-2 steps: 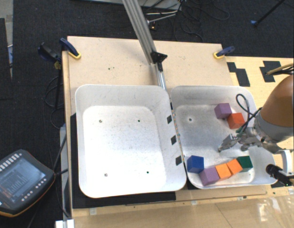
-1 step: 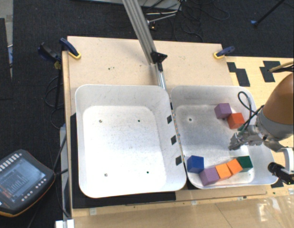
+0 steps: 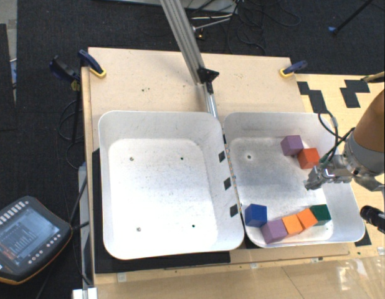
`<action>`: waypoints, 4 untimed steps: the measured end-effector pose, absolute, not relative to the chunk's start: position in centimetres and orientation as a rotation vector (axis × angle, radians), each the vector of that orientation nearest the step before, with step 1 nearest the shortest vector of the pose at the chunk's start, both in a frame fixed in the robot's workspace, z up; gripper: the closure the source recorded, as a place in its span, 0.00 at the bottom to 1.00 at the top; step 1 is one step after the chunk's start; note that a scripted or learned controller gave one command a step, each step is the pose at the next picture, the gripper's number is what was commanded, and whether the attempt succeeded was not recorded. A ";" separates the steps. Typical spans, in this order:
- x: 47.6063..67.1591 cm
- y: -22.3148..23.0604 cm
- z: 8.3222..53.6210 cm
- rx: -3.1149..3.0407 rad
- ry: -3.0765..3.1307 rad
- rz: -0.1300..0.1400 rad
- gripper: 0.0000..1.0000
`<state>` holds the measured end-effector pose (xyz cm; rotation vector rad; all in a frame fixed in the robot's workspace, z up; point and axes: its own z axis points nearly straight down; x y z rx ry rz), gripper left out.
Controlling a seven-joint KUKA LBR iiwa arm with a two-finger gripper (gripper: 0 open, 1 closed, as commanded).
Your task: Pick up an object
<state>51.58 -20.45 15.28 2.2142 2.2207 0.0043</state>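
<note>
the arm reaches in from the right edge, its orange band just above the grey wrist, and the gripper hangs over the right part of the right bin. whether it is spread or pressed together cannot be told at this size, and no block is seen caught in it.

six blocks lie in the right bin. a purple block sits toward the far right, with an orange-red block touching its near right side; the gripper is just near of that pair. along the near wall a row runs from left to right: a blue block, a second purple block, an orange block and a green block, the last three touching.

the left bin lies beside it on the bench. a handheld pendant rests at the near left, off the bench.
</note>
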 end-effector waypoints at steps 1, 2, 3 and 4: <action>50.9 -20.5 20.1 2.214 2.219 0.004 1.00; 51.1 -20.5 22.8 2.214 2.221 0.003 1.00; 53.6 -16.2 23.2 2.211 2.229 0.004 1.00; 55.8 -10.1 23.6 2.210 2.231 0.005 1.00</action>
